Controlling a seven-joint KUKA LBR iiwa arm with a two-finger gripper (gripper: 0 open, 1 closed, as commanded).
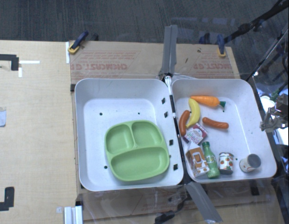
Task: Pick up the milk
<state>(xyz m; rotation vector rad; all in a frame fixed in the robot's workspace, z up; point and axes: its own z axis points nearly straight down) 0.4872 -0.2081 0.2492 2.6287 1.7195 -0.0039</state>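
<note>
The hand (273, 119) hangs over the right bin's (256, 101) three-o'clock rim, open or closed I cannot tell. It holds nothing. Toward eight o'clock, the milk (195, 135) lies flat, apparently touching the banana (194, 112) and crowded by the boxed carton (196, 161), so approach looks tight.

dark grey carpet floor (112, 8) beyond, pale wooden bench (32, 125) at left; cardboard sheet (116, 62) under bins

Lighting even and moderately bright, from overhead; picture slightly soft.
White bins (84, 125) wash out a little without hard glare; green plate (135, 150) throws only a faint shadow. Strong glare patch at right edge (270, 104). Dark floor at top is dim and grainy. Small labels blurred.
</note>
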